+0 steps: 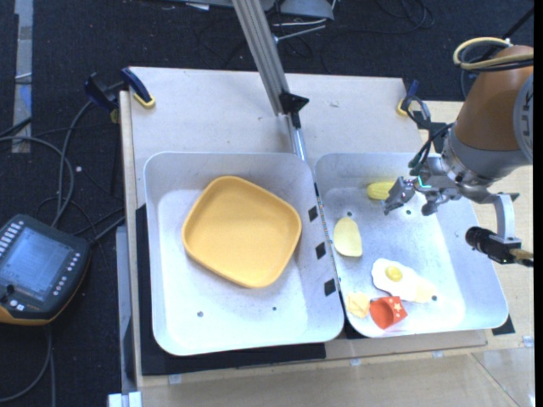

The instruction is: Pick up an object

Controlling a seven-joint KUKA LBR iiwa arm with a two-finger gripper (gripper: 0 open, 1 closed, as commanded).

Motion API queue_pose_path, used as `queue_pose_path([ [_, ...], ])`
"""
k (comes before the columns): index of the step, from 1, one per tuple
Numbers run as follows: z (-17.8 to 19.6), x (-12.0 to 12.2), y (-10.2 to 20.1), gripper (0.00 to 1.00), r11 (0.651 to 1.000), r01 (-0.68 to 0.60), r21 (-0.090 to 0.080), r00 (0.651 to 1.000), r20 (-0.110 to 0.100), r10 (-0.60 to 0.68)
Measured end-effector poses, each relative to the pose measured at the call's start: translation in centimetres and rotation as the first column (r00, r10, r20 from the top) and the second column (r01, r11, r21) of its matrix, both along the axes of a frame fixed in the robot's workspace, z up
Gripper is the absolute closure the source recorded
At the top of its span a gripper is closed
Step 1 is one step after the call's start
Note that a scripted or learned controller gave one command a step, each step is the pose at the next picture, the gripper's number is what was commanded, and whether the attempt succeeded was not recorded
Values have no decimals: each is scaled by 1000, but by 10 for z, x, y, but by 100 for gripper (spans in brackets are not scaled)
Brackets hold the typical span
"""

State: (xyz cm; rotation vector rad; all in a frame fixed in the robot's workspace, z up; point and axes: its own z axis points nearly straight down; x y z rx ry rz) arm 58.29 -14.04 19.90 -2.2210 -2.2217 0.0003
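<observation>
Claw (413, 195): hangs over the back part of the right bin, reaching in from the right - its two dark fingers are spread apart with nothing between them, so it is released and carries nothing.
Arm (496, 108): grey with an orange band above the wrist, coming in over the right edge of the bench.
Yellow piece (381, 191): a small yellow thing lying on the bin floor just beside the claw, on its left; whether a fingertip touches it I cannot tell.
Pale slice (348, 236): an oval, cream-yellow piece on the floor of the right bin, near its left wall, in front of the claw and apart from it.
Fried egg (401, 280): a toy egg, white with a yellow yolk, lying flat toward the front of the right bin - well apart from the claw.
Red piece (389, 311): a small red thing at the front of the right bin, just in front of the egg.
Pale wedge (359, 304): a small yellowish bit touching the red piece on its left.
Right bin (458, 253): shallow, white, holding all the small pieces.
Left bin (170, 312): shallow, white, side by side with the right one.
Plate (242, 230): a square yellow plate with rounded corners, lying in the middle of the left bin.
Bench (212, 108): pale board under both bins.
</observation>
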Motion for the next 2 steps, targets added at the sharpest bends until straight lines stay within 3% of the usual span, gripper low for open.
queue_pose_path([
  [1,0,0,0,0,1000,0,0,1000,0,0],
  [2,-60,1,-7,0,1000,0,1,1000,-5,0],
])
